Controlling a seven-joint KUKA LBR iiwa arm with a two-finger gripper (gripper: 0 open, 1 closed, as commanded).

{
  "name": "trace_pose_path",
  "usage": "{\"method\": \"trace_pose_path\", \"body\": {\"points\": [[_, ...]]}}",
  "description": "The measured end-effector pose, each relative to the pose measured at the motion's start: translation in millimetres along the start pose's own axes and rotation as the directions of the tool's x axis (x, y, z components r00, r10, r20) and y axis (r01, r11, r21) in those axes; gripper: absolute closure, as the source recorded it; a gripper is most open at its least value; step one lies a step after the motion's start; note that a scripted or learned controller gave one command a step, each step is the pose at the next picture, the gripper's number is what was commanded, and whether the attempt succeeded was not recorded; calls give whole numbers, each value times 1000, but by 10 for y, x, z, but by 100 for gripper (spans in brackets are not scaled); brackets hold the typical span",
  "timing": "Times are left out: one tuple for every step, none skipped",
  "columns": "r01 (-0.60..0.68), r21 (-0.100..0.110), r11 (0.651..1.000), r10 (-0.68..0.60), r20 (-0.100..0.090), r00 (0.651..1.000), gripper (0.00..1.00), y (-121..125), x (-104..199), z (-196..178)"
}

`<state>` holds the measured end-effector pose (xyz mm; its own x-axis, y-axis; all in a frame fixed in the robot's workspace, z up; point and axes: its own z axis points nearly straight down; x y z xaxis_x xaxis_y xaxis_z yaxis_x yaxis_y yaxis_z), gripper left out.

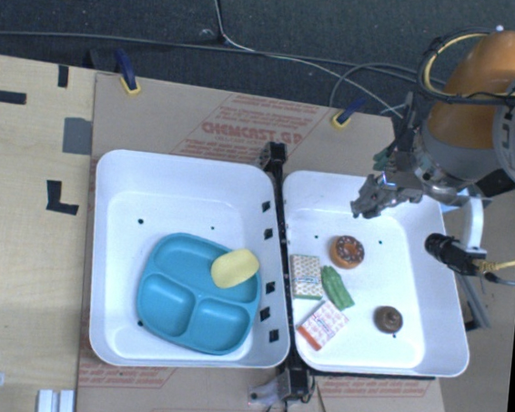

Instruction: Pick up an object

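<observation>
Objects for picking lie in the right bin [411,358]: a sprinkled donut [347,251] near the middle, a chocolate donut [388,319] toward the front right corner, a green packet [337,287] just in front of the sprinkled donut, a pale patterned packet [306,275] touching the green one on its left, close to the bin's left wall, and a red-and-white packet [323,325] near the front left corner, its upper corner touching the green packet. The two donuts lie apart from each other and from the walls. The gripper [368,204] hangs over the back part of the right bin, behind the sprinkled donut and clear of it; nothing shows between its dark fingers, and how far they are parted I cannot tell from this slant. The arm [476,82] with its orange band rises from the bench's back right. In the left bin [113,231] a blue divided tray [188,298] sits toward the front right, and a yellow lemon-like piece [234,268] rests on the tray's back right corner, next to the wall shared by both bins. Both bins stand on a cardboard sheet [238,125] held by blue clamps at its back edge.
</observation>
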<state>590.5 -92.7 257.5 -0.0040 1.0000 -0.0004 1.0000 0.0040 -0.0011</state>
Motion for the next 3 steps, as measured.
{"method": "trace_pose_path", "body": {"points": [[2,1,1000,-2,-1,1000,100,95,547,185],[1,2,1000,-1,-1,1000,100,150,1046,340],[2,-1,1000,-2,-1,1000,100,210,1591,239]]}}
